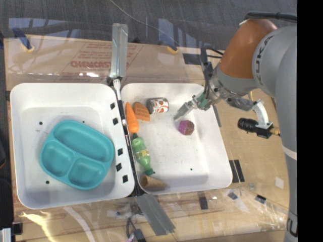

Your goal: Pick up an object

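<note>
Grey arm [262, 49] angles down from the right into the right bin [212, 155]; its gripper [187, 108], fingers slightly parted and holding nothing, hangs just above the purple object [185, 127]

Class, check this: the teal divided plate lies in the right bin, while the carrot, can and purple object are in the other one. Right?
Not quite. The camera view shows the teal divided plate in the left bin; the carrot, can and purple object are in the other one.

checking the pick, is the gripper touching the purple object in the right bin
Apart. The camera view shows the gripper up and left of the purple object, with a strip of white right bin floor between them.
</note>
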### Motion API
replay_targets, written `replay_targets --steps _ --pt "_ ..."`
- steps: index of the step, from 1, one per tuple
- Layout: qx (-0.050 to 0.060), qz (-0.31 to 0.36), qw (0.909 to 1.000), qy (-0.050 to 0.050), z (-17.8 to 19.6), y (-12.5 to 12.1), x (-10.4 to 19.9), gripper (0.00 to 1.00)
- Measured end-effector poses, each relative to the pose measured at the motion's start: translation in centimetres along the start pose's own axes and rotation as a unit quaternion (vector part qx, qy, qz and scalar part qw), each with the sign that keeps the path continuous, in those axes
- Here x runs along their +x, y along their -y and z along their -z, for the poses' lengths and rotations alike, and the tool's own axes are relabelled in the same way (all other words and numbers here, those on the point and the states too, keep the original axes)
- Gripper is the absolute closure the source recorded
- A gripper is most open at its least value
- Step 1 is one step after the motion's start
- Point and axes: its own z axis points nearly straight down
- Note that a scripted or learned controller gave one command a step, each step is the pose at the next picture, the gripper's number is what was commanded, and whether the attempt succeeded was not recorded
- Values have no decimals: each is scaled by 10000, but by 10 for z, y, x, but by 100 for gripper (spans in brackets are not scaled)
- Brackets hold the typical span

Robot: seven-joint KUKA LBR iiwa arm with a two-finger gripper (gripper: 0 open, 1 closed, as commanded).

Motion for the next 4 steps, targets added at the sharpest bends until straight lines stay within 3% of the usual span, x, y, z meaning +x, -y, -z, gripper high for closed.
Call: replay_targets --steps 1,2,3,4 --pt "7 -1196 9928 -2 7 118 21 0" --pt "1 -3451 9386 0 48 43 42 0" --pt "29 -4975 8675 0 -12 -31 0 0" --pt "35 -6521 7581 -6 3 8 18 0"
